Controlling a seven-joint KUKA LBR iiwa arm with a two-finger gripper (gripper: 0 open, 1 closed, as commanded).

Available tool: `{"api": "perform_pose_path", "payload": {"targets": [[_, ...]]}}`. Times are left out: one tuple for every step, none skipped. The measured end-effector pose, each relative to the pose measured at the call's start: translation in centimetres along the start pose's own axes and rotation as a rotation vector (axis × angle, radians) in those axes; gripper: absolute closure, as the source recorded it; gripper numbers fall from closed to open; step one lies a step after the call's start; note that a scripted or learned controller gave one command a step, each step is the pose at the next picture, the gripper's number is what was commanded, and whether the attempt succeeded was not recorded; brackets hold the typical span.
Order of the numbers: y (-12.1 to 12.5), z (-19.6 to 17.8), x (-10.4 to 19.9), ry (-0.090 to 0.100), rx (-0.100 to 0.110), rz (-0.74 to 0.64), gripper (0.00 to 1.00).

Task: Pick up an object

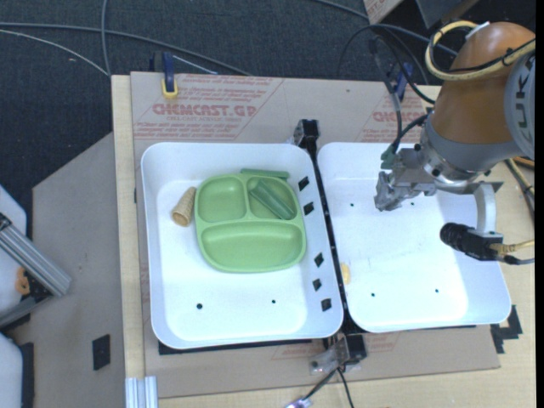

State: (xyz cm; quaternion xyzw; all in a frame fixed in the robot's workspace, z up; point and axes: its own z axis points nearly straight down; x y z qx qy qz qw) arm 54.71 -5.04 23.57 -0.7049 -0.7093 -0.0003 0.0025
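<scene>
Dark carpet with loose cables surrounds the bench (212,100), which is topped by a printed cardboard sheet and carries two shallow white bins side by side.

Left bin (170,313): holds a green divided plate (251,246) near its middle; a dark green oblong piece (274,199) lies in the plate's upper right compartment, long axis running slantwise from upper left to lower right; a small tan cone (183,206) lies just beside the plate's left edge, on the bin floor, long axis roughly up and down the view.

Right bin (425,308): no graspable object made out on its floor; a small yellowish speck sits at the divider between the bins, too small to identify.

Arm enters from the right; gripper (393,192) hangs over the upper middle of the right bin; nothing seen between its fingers; open or clenched cannot be told from this angle.

Key relation: every candidate object lies to the left of the gripper, across the divider, in the other bin; the oblong piece is the nearest, the cone the farthest.

Judgement: pick not yet begun; next move likely calls for a traverse left over the divider, then a descent aligned across the chosen object's long axis; risk of catching the plate rim.
</scene>
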Motion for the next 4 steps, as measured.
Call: {"api": "perform_pose_path", "payload": {"targets": [[-2.8, 0.3, 4.1, -0.001, 0.002, 0.002, 1.00], [-4.4, -0.3, 8.8, -0.001, 0.000, 0.000, 1.00], [-5.6, 0.2, 13.4, -0.001, 0.001, 0.000, 1.00], [-5.6, 0.1, 13.1, -0.003, 0.000, 0.006, 0.00]]}}
